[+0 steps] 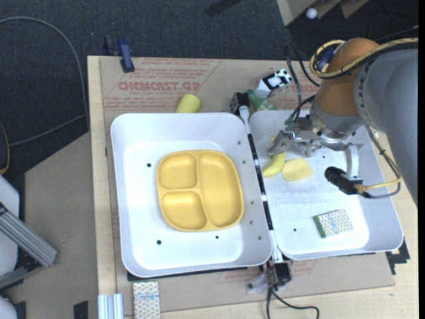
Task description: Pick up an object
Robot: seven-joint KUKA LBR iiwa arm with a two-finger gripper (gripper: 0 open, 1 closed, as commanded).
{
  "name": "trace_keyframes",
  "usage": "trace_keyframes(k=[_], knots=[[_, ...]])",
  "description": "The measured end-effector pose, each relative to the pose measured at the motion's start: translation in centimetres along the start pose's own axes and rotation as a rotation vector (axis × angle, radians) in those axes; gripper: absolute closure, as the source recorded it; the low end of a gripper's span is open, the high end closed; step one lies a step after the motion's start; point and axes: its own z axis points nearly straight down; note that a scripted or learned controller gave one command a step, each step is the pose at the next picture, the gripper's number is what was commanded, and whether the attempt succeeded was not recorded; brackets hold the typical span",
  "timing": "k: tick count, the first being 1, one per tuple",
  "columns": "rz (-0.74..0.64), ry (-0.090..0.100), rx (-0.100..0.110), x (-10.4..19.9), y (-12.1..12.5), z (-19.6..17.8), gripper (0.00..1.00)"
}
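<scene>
Arm (372, 78): grey with an orange band above the wrist, reaching in from the right and bent down over the upper part of the right bin
Tool (287, 146): seen low over the upper left of the right bin, close to the dividing wall between the two bins; whether it is wide, narrow or holding anything cannot be told, since the metal parts are small and crowded together
Right bin (372, 234): shallow and white, set on the bench beside the left bin, the two touching along their inner walls
Yellow piece (297, 171): a pale yellow lump lying on the floor of the right bin, just below the tool
Banana-like piece (273, 166): a darker yellow, elongated item lying just beside the pale lump, against the inner wall of the right bin and directly under the tool; contact with the tool cannot be told
Green patterned block (334, 222): small and flat, lying in the lower part of the right bin, well apart from the yellow items
Left bin (129, 178): shallow and white
Yellow tray (198, 190): a three-compartment tray lying flat in the middle of the left bin
Bench (99, 111): a brown board with red print, on which a small yellow cylinder (188, 103) is seen just above the left bin
</scene>
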Motion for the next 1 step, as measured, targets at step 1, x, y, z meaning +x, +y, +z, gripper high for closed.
trace_keyframes(k=[1], knots=[[0.001, 0.0, -0.002, 0.01, 0.07, -1.05, 1.0]])
